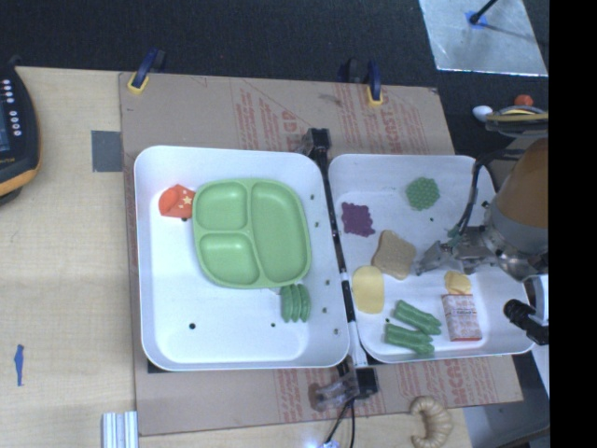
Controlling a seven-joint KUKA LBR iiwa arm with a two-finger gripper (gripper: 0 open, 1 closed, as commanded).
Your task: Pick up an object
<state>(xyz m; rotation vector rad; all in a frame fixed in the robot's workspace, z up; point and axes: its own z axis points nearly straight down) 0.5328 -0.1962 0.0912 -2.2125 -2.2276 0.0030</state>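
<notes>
Two shallow white bins are seen side by side on a brown cardboard sheet (280,110) printed with faint red lettering too small to be read.

In the left bin (163,334), a pale green three-compartment plastic plate (252,231) is placed towards twelve o'clock of the bin's middle. A small red-orange toy with a yellow star (175,201) is touching the plate's edge at ten o'clock, and a ribbed green toy vegetable (296,302) lies just beside the plate at five o'clock.

In the right bin (373,168), a round green knobbly piece (423,193) is found at one o'clock, a flat purple piece (357,218) at ten o'clock, and a tan bread-like slice (395,253) near the centre. A pale yellow rounded piece (367,289) sits at eight o'clock, two green pod-like pieces (410,327) at six o'clock, and a small red-and-white printed packet (462,315), its writing illegible, at five o'clock, with a small yellow block (457,282) just above it.

The grey two-finger gripper (437,256) is positioned at three o'clock in the right bin, just beside the bread-like slice. Whether its fingers are apart or together cannot be told, and nothing is seen between them.
</notes>
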